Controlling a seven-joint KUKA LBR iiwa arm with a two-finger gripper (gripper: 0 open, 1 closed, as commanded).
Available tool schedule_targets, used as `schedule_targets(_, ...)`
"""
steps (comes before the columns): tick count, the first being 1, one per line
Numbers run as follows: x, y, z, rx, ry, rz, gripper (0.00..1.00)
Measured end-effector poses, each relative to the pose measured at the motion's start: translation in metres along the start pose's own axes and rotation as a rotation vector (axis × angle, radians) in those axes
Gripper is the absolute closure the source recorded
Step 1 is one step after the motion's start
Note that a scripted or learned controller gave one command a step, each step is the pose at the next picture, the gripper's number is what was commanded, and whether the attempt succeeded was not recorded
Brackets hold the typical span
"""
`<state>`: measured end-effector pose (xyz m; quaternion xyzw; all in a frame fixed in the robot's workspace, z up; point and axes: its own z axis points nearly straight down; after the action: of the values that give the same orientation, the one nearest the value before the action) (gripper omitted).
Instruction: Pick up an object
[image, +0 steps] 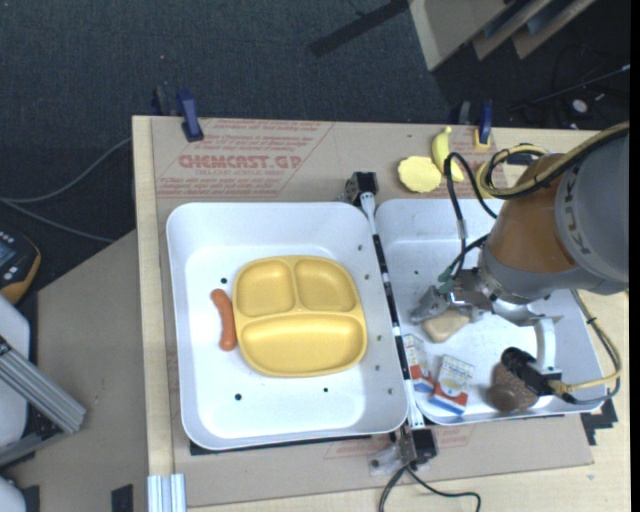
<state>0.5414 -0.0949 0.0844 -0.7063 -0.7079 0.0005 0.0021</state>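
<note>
While the arm (560, 225) hangs low over the right bin (420, 225), its gripper (447, 302) sits right at a pale, bread-like piece (446, 325) near that bin's middle, and whether the tips are apart or together cannot be told from this slant. My judgement is that this piece is the target, so the descent should stay straight and centred over it, closing only once both tips flank it, then lifting slowly to test the hold. The left bin (200, 400) carries a yellow divided tray (300, 315) with an orange sausage-shaped toy (226, 318) just beside its left edge, well clear of the work. In the right bin, a brown lump (515, 390) lies toward the near right, and a small red-and-white packet (450, 385) lies near the front wall; both are close enough to be nudged. A yellow toy (420, 172) rests on the bench behind the bins.
</note>
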Motion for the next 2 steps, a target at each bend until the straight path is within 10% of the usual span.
schedule_targets(1, -0.0015, 0.0014, -0.0104, -0.005, -0.002, 0.003, 1.0)
schedule_targets(2, -0.0014, 0.001, -0.0098, -0.004, -0.001, 0.003, 0.0)
